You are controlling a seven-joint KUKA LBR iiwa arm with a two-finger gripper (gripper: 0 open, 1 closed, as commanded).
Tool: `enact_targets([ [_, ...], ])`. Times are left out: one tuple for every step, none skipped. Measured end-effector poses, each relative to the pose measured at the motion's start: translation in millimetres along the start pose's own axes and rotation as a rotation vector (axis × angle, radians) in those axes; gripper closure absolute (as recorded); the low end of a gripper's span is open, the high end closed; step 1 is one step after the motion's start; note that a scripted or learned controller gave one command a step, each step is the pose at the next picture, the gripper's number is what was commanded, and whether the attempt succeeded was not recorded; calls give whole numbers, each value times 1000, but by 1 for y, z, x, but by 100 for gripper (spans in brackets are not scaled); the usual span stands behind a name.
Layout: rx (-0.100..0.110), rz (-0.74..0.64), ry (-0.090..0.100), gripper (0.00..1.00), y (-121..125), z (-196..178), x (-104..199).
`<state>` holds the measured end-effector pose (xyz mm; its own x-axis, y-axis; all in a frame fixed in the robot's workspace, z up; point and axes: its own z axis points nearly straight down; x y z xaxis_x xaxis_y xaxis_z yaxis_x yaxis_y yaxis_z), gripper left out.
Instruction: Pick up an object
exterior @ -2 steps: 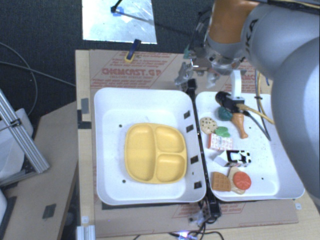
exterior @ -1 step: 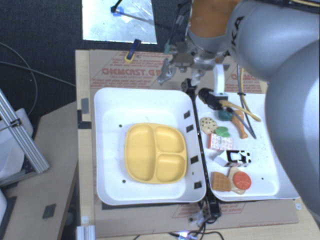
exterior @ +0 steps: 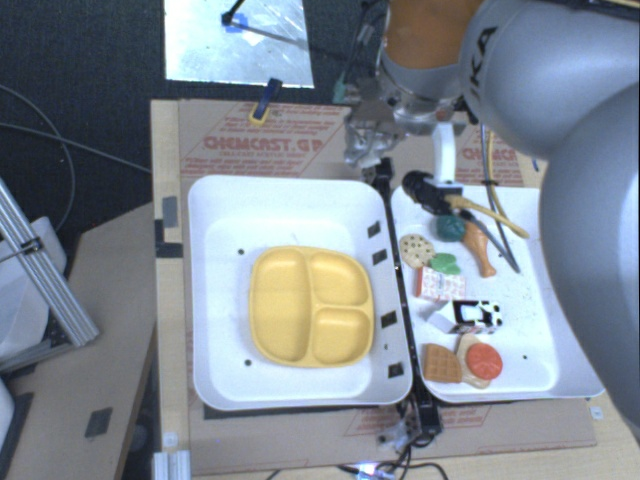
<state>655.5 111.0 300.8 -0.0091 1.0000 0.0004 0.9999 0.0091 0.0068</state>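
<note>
My gripper [exterior: 371, 160] hangs over the far end of the divider between the two white bins, above the rims. The right bin [exterior: 530, 353] holds several small toy foods. A speckled cookie [exterior: 415, 249] and a green piece [exterior: 444, 264] lie nearest the divider. A teal lump [exterior: 451, 227] and a tan drumstick [exterior: 481, 254] lie further back. A pink-and-white packet [exterior: 440, 285], a black-and-white piece [exterior: 479, 314], a waffle [exterior: 441, 363] and a red slice [exterior: 485, 360] lie toward the front. None of them touches the gripper.
The left bin [exterior: 215, 268] carries a yellow divided plate [exterior: 310, 305] at its middle. Black clips [exterior: 383, 318] line the divider between the bins. The grey arm [exterior: 560, 98] covers the upper right. A shiny sheet [exterior: 238, 26] lies behind the bench.
</note>
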Motion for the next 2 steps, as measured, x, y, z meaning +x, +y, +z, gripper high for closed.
enact_targets([
  [16,3,-1,100,2,184,10],
  [-14,10,1,100,-46,212,21],
])
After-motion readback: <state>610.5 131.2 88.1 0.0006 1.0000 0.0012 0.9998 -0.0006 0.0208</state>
